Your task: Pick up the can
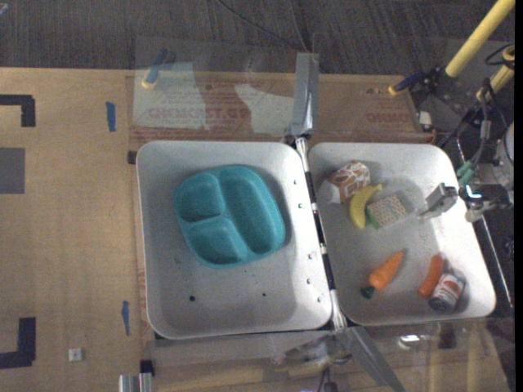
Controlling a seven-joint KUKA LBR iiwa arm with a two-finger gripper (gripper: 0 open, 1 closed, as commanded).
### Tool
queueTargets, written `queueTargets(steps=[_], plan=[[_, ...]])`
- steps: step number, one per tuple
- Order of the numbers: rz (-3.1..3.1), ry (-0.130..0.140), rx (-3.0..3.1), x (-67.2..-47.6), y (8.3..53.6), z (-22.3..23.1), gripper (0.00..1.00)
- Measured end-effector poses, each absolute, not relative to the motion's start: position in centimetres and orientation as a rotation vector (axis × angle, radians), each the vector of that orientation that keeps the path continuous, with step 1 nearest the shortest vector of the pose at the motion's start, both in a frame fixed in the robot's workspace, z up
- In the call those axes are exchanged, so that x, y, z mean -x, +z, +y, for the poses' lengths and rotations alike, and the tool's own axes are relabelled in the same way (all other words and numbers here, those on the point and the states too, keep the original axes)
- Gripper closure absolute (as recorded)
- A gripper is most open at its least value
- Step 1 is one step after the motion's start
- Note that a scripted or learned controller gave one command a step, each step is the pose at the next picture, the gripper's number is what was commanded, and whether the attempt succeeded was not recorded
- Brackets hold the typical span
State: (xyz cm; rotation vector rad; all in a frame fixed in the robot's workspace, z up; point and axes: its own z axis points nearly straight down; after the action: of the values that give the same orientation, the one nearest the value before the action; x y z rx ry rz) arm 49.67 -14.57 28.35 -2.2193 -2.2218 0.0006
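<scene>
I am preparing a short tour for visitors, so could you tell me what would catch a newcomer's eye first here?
The teal divided plate stands out, lying alone in the left bin. The right bin holds a cluster: a banana, a carrot, and the can near its front right corner. The gripper is at that bin's right side.

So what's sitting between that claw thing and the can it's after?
In the camera view, between the claw and the can lies bare white bin floor. An orange carrot-like piece lies just left of the can, touching or nearly so.
</scene>
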Motion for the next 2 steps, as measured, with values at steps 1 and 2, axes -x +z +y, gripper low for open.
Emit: queueTargets(steps=[1,2], plan=[[-2.114,0.001,2.323,-48.7,18.5,-17.5,0.0],[-1.918,0.0,2.489,-56.1,11.2,-14.8,0.0]])
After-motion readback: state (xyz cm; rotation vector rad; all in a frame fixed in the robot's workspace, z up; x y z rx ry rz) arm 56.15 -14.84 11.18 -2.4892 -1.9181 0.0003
